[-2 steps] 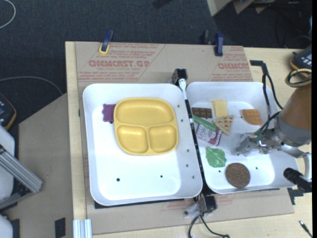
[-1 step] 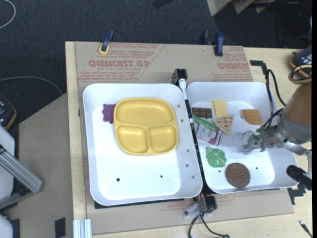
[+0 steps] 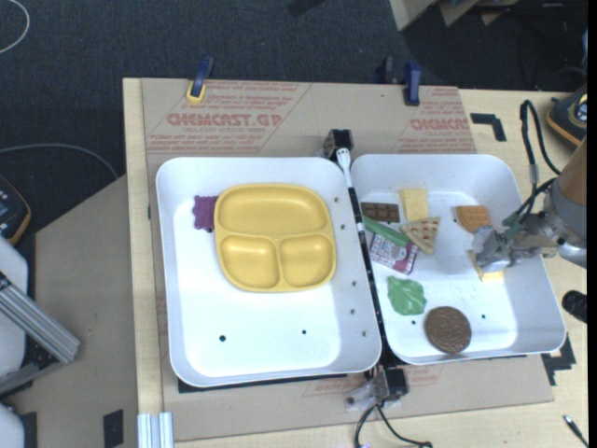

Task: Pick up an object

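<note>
Two shallow white bins sit side by side on the bench, the left bin [image 3: 187, 325] and the right bin [image 3: 522, 320]. In the left bin a yellow divided tray [image 3: 275, 236] lies toward the 12 o'clock half, its long compartment at 12 o'clock and two smaller ones at 6 o'clock; a small purple piece [image 3: 203, 212] pokes out from under its 9 o'clock edge, touching it. The arm enters at 3 o'clock, and the gripper [image 3: 489, 253] sits low over the right bin's 3 o'clock side, its metal fingers pointing toward 9 o'clock. A small yellow block [image 3: 492, 273] shows just at the 6 o'clock side of the fingertips, touching or nearly so; whether it is between the fingers, and how far apart they stand, I cannot tell. At 11 o'clock from the gripper lies an orange cracker [image 3: 473, 217], close but apart. Toward the bin's 9 o'clock wall cluster a brown chocolate bar [image 3: 380, 212], a pale yellow cheese slice [image 3: 414, 203], a waffle wedge [image 3: 422, 233] and a pink-printed packet [image 3: 390, 250], overlapping one another. Below them rests a green leaf-shaped piece [image 3: 407, 296], and at its 5 o'clock, just beside it, a round brown cookie [image 3: 449, 329].
</note>
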Tool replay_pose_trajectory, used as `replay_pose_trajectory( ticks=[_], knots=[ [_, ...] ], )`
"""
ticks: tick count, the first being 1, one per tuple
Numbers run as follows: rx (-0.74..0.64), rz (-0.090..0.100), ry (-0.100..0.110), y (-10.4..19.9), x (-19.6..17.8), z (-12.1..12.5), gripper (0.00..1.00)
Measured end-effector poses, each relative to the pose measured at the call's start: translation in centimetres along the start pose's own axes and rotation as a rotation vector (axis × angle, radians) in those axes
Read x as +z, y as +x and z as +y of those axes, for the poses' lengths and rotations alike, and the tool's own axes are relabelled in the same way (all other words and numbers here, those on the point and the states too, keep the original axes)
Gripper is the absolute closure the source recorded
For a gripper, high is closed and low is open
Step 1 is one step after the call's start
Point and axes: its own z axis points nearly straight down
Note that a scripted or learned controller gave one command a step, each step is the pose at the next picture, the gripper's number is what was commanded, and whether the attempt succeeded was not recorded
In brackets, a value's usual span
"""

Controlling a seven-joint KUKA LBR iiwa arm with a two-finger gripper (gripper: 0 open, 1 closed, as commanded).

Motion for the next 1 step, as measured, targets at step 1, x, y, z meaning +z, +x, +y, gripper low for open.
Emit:
replay_pose_trajectory(
  ticks=[1],
  knots=[
    [0.0,0.0,0.0,-0.07,-5.38,0.22,1.0]
  ],
)
